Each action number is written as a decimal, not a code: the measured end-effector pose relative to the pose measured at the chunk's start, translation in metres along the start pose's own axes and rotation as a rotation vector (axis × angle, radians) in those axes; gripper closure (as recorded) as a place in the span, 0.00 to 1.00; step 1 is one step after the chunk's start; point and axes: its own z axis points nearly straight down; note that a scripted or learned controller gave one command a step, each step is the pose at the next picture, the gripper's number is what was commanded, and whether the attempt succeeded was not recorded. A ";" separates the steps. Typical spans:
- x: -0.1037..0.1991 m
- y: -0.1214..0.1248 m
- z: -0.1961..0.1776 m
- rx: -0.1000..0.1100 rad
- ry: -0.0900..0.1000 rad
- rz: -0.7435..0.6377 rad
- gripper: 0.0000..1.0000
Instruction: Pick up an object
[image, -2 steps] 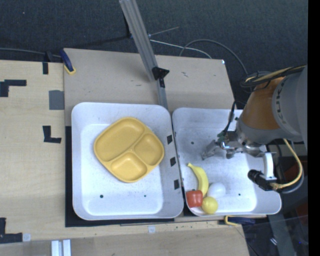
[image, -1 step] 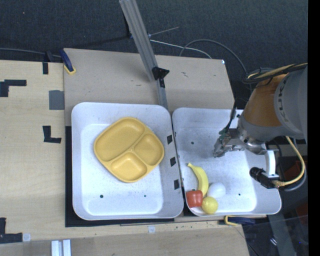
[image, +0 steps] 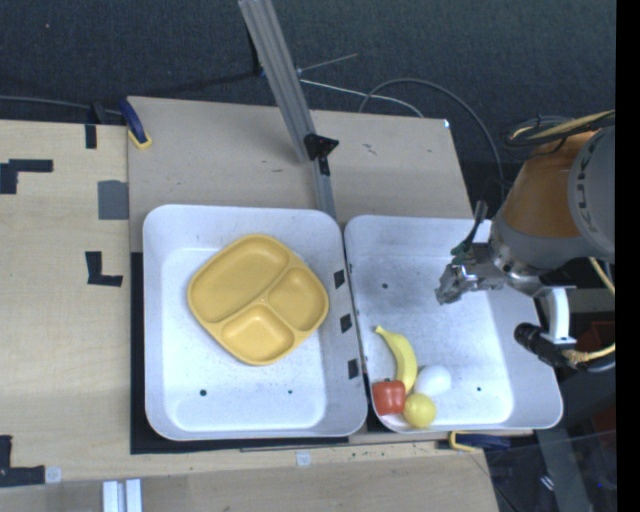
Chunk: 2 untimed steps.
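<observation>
Bench: pale wood surface (image: 60, 330) carrying two shallow white bins side by side, with black tape marks on its 9 o'clock part.
Left bin: white tray (image: 170, 400) holding one item.
Yellow plate: three-compartment yellow plate (image: 258, 298) lying flat in the upper middle of the left bin, turned at a slant, apart from the bin walls.
Right bin: white tray (image: 400, 260) with a speckled floor; its objects are bunched at its 7 o'clock corner.
Banana: yellow banana (image: 400, 356), curved, running from the bin's middle toward 6 o'clock, its lower end touching the cluster.
Red object: small red-orange piece (image: 389, 397) at the banana's 7 o'clock, against the bin's left wall.
White ball: round white object (image: 434, 380) just at the banana's 3 o'clock, touching it.
Yellow ball: small round yellow object (image: 419, 410) below the white ball, between it and the red object.
Arm: grey body with orange band (image: 545, 195) entering from 3 o'clock.
Gripper: gripper (image: 450, 287) over the right bin's upper right, at about 1 o'clock from the banana and well apart from the cluster.
Tool state: I cannot tell whether it is spread or pressed together; nothing is seen pinched in it.
Metal pole: grey bar (image: 285, 85) slanting from 12 o'clock down to the gap between the bins.
</observation>
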 end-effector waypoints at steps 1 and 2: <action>0.001 0.009 -0.046 -0.001 -0.001 -0.001 1.00; 0.010 0.013 -0.104 -0.004 -0.001 -0.002 1.00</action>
